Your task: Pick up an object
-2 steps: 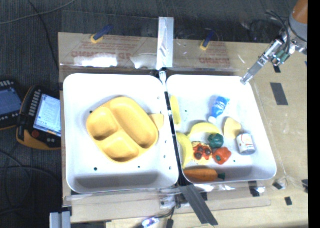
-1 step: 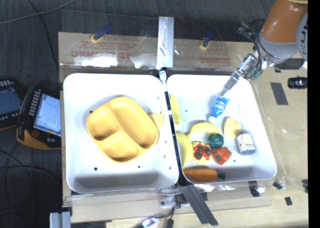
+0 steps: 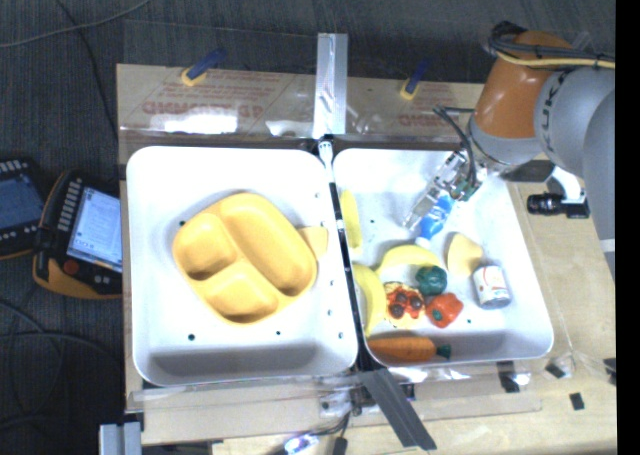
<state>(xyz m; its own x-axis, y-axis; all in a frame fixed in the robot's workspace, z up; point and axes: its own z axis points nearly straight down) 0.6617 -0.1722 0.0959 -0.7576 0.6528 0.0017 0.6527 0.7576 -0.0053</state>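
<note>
Camera view: your tool (image 3: 437, 205) hangs in the right bin (image 3: 520, 243), in its upper middle, slanting down and to the left from the orange-banded wrist at the view's right. Whether it is open or closed cannot be told here; the tip is small and blends with a blue object (image 3: 431, 224) directly under it. Nothing can be confirmed as gripped. The pile of candidates lies below the tool, toward the near wall of that bin: a yellow piece (image 3: 405, 258) just below the tip, a green ball (image 3: 431, 280) and a red cluster (image 3: 404, 301) further down, a pale wedge (image 3: 463, 251) and a small can (image 3: 492, 285) to the lower right, a carrot (image 3: 402, 348) along the near wall with its long axis running left to right. The blue object is the nearest thing, touching or nearly touching the tip; you would judge it the likeliest target, needing little more than a descent. The left bin (image 3: 150, 273) holds only a yellow tray (image 3: 243, 255), well apart from the tool across the divider.
</note>
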